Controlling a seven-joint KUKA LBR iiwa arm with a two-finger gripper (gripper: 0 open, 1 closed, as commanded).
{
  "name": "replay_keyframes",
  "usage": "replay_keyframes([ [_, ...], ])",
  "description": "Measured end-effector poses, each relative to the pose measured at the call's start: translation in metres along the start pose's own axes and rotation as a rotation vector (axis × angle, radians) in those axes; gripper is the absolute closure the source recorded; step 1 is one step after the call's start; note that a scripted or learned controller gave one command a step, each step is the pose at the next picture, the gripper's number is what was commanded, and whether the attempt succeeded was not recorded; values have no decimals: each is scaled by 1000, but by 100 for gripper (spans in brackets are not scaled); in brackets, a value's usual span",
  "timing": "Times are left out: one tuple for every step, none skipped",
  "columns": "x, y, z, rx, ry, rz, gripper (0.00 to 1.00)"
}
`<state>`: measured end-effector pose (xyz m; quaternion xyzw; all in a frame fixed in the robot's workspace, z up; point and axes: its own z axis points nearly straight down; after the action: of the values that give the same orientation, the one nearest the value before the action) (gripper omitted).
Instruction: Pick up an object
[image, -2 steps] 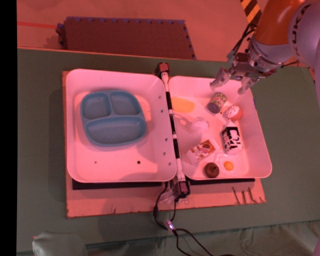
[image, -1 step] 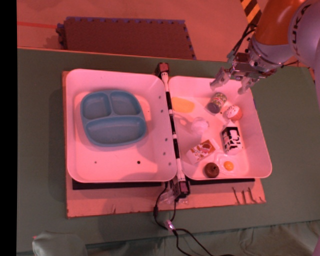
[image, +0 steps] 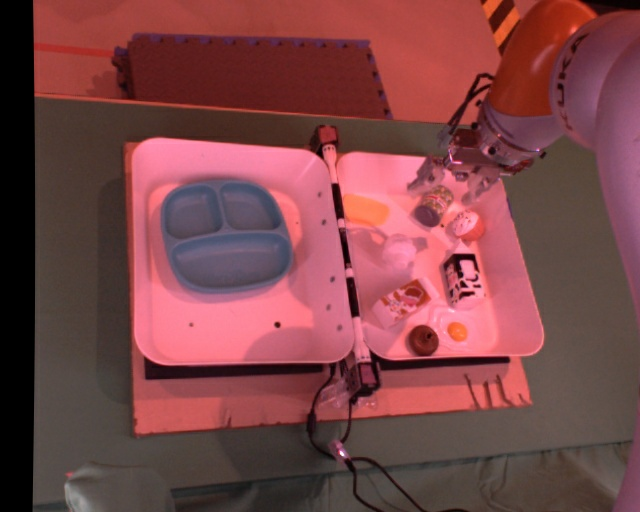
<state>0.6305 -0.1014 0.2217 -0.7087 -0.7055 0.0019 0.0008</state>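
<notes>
Small jar (image: 434, 206): greenish, with a dark rim, in the right bin (image: 520, 300), directly beneath the claw (image: 447, 186), its top between the two finger tips.
Claw: fingers spread apart, one at the jar's left and one toward its right; nothing is lifted, and the slant of the view leaves it unclear whether either finger touches the jar.
Round orange-and-white piece (image: 466, 224): just beside the jar, below and to the right of the claw.
Yellow banana-like piece (image: 365, 209): left of the claw, near the divider between the bins.
Clear plastic item (image: 396, 247): below and left of the claw, pale and hard to make out.
Black-and-white carton (image: 464, 279): farther below the claw, toward the near side of the bin.
Red-and-white carton (image: 400, 301): below and left of the claw, lying tilted.
Brown doughnut (image: 423, 341): at the near edge of the right bin, far from the claw.
Fried egg piece (image: 457, 331): just right of the doughnut.
Arm (image: 560, 70): grey with an orange band, above and right of the claw.
Blue divided plate (image: 226, 237): in the left bin (image: 160, 330), well apart from the claw, to its left.
Bench (image: 80, 250): green, under both bins.
</notes>
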Motion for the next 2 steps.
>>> replay_keyframes([
  [7,6,51,0,0,-1,0],
  [-5,5,105,1,0,0,0],
])
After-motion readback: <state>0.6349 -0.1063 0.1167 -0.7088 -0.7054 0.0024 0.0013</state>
